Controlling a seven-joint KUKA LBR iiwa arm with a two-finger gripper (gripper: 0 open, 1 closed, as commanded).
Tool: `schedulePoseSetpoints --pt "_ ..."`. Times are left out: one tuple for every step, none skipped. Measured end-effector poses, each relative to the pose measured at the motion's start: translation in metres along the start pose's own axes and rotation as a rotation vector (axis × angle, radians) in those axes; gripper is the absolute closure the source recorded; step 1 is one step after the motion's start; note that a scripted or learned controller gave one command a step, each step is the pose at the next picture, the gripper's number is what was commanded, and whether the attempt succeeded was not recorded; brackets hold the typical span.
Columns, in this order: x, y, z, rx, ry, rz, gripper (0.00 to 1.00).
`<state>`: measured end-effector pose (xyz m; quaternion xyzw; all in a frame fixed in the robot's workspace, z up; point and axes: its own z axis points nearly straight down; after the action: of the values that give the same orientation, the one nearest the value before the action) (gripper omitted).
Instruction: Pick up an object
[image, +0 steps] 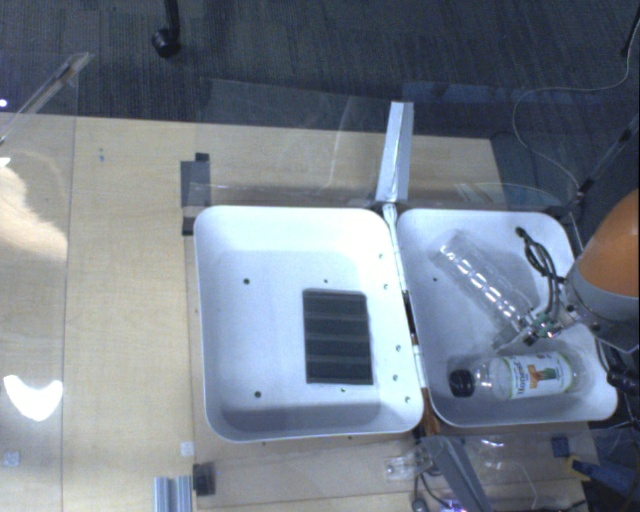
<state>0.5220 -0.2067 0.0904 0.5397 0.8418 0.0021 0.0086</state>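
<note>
A clear plastic bottle (478, 278) lies slantwise in the right bin (440, 225). A second clear bottle (518, 377) with a black cap and a paper label lies along that bin's front wall. My gripper (538, 328) hangs low over the right bin, just above the labelled bottle and at the lower end of the slanting bottle. Whether it touches either bottle cannot be made out. A dark ribbed rectangular pad (338, 337) lies flat in the middle of the left bin (230, 300).
The arm's orange band (612, 255) overhangs the right bin's right edge, with a black cable (536, 255) looping beside it. A metal divider post (395, 160) stands behind the gap between the bins. Clear panels stand on the wooden bench at the left.
</note>
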Motion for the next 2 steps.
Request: schedulePoseSetpoints --pt "-0.014 0.037 0.002 0.002 0.004 -0.027 0.0" --pt "0.002 0.059 0.001 0.009 0.005 0.202 0.0"
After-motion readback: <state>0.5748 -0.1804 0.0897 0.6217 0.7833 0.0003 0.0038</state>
